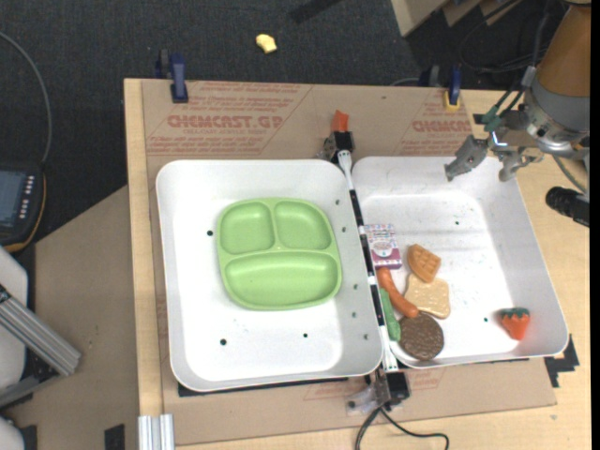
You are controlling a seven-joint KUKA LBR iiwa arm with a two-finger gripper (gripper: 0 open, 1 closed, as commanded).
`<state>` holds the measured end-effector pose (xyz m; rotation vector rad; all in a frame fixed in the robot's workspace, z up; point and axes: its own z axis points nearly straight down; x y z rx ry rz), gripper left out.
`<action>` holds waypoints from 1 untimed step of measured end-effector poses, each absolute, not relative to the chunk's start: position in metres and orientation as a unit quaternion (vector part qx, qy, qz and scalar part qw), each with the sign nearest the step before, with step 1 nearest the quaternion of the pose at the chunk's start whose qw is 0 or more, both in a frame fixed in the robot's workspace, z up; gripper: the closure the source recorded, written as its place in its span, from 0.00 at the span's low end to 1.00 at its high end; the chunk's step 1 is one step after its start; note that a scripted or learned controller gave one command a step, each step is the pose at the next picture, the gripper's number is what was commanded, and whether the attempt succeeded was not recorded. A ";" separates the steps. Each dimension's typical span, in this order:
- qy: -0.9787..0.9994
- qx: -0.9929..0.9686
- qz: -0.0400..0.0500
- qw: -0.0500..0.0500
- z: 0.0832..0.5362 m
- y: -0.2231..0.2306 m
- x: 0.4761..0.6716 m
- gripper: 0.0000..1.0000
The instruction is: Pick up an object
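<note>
Fig.: overhead slant view of tabletop (94, 251) w/ two shallow white bins side by side. Left bin (187, 340) holds a green divided plate (278, 252), three compartments, lying flat near bin centre. Right bin (525, 251) holds the pickable items, clustered along its left wall & front edge: small pink-and-white packet (382, 246) at top of cluster; orange waffle-like piece (424, 262) just right of it; tan toast slice (428, 298) below, touching the waffle piece; carrot (397, 293) lying diagonally beside the toast, w/ a green piece (394, 328) at its lower end; dark brown round patty (422, 337) at front, touching the toast. Strawberry-like toy (515, 322), red-orange w/ green top, sits well apart near front-right corner. Arm enters from the right; end effector (489, 157) hangs over right bin's rear edge, fingers spread apart, nothing between them. All items well apart from it.
</note>
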<state>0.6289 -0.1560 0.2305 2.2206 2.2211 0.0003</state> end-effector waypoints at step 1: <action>0.707 0.707 -0.002 -0.004 0.207 -0.122 0.546 0.00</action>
